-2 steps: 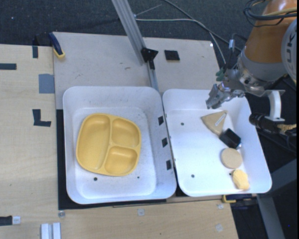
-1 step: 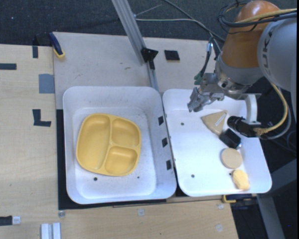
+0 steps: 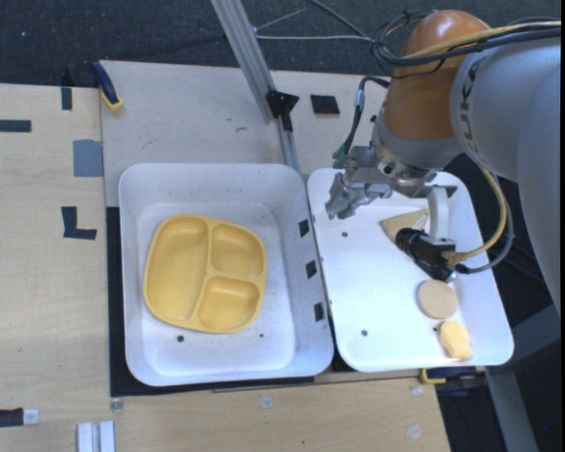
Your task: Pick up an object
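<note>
Gripper (image 3: 343,201) above the bare upper-left corner of the right bin (image 3: 372,295); released or clenched cannot be told. The pickable pieces — tan wedge (image 3: 402,224), round disc (image 3: 438,299), yellow block (image 3: 455,339) — lie along that bin's right side, so no grasp seems lined up yet.

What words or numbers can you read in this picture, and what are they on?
Dark lettering on the grey arm: steeply slanted and partly cut off, so it cannot be read for sure.
Yellow plate: no writing.
Left bin and right bin: no writing, just small dark marks that are not letters.
Black tape pieces on the bench: plain shapes, no writing.
</note>
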Controlling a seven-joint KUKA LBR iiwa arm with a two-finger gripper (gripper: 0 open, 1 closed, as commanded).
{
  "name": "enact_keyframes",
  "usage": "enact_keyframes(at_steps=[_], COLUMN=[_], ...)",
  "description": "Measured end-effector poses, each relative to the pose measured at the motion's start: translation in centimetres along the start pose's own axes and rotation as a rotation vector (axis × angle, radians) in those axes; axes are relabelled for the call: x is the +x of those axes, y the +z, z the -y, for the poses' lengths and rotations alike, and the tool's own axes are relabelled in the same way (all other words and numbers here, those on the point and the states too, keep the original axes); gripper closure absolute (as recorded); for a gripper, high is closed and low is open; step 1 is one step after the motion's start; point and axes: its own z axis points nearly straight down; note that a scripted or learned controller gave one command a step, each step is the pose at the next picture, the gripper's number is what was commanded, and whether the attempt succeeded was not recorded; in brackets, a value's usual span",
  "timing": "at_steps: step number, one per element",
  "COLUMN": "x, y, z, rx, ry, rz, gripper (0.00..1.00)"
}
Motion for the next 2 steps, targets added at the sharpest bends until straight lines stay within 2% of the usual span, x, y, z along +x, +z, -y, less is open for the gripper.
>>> enact_keyframes(at_steps=[2], x=[10.3], y=[1.6], z=[-1.1], rx=[-0.001], ry=[-0.002], rz=[-0.001], gripper=[1.00])
